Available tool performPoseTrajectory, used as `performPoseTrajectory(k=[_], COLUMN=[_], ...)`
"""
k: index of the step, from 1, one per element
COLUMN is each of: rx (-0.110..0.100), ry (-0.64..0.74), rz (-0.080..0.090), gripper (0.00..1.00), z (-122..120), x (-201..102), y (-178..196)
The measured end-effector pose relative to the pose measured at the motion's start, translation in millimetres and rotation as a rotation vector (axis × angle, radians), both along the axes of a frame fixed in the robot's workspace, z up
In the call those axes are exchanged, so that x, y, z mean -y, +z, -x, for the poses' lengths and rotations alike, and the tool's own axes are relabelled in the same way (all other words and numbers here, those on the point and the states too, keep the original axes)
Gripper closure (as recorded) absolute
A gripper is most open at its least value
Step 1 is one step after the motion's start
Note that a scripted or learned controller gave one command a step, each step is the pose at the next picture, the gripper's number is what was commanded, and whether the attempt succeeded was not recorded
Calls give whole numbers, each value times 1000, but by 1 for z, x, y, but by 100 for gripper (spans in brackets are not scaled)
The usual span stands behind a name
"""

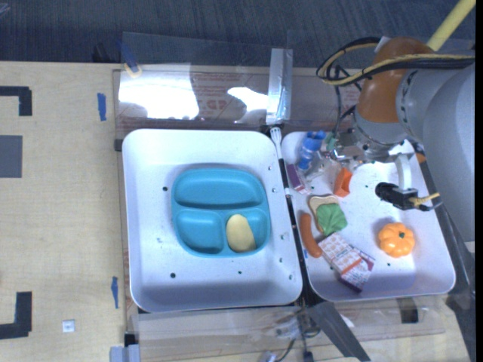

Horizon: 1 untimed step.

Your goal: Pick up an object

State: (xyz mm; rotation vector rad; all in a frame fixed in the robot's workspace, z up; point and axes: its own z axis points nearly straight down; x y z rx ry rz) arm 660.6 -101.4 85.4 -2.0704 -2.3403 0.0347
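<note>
Camera view: the arm (423, 89) reaches in from the right and its gripper (341, 154) sits low over the far-left corner of the right bin (438, 277). Whether the jaws are wide or narrow cannot be told; wrist and cables hide them. No object can be seen held.

The candidates lie crowded in that bin: a blue bottle (309, 149) and an orange piece (343, 181) just beside the gripper, a sandwich (326, 216) and sausage (308, 235) nearer the divider, a packet (347, 261) toward the front, a pumpkin (397, 238) standing apart. The left bin (143, 225) bears a blue tray (204, 202) with a yellow potato (240, 232) in one compartment.

To do this well, the gripper should probably settle on one item, the bottle or the orange piece being nearest, straddle it squarely, keep clear of the bin wall, and close only once centred. The clutter there risks a pinch on two things at once.
</note>
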Motion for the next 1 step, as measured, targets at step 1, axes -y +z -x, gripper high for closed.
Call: performPoseTrajectory(k=[1], rx=[16], ry=[5], rz=[2], gripper=[100], z=[-4], x=[-1], y=[14])
